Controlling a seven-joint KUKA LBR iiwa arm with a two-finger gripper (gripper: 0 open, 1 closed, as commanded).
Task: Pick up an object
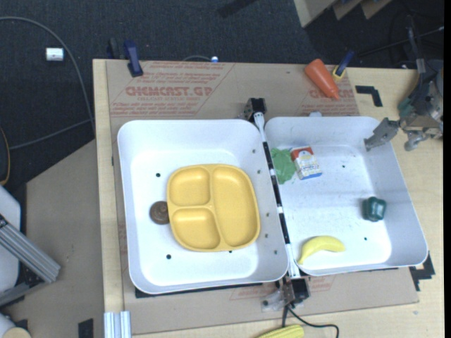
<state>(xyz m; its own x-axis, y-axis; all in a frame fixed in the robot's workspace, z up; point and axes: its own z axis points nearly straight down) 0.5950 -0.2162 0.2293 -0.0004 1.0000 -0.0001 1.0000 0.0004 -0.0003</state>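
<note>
Bins sit left of the end effector (394,134), which hovers at the right bin's (394,248) far right rim; whether it is open or closed, I cannot tell. Banana (321,248) lies crosswise toward the near-left; the green block (373,208) is nearest, just nearer the camera.

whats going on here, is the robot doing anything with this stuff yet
Not yet, by the look of it. The gripper sits at the upper right edge of the right bin, with nothing between its fingers. In that bin lie a banana, a small green object, a red and white carton and a green piece beside it. The left bin holds a yellow divided plate with a brown round object at its left edge. Nothing is lifted.
</note>
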